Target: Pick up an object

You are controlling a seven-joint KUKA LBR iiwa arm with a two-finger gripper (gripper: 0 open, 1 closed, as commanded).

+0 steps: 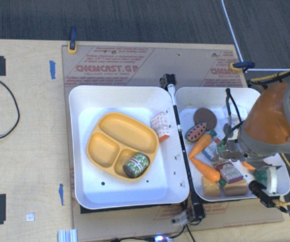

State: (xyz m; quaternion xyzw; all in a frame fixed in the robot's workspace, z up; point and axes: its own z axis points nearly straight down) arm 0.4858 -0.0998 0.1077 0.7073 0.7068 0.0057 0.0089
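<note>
Small toy objects, two orange plastic carrots [201,144] among them, heaped in right white bin [281,183] near worktop's right edge. Tool [229,153] low over heap; grip state impossible to tell.

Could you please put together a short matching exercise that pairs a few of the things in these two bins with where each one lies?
Things:
1. green can
2. red and white packet
3. brown disc
4. watermelon slice

Places:
A. right bin, far end
B. left bin, beside the yellow tray's right edge
C. in a small compartment of the yellow tray
D. right bin, just ahead of the brown disc, near the divider

Pairs: 1-C, 2-B, 3-A, 4-D
</note>
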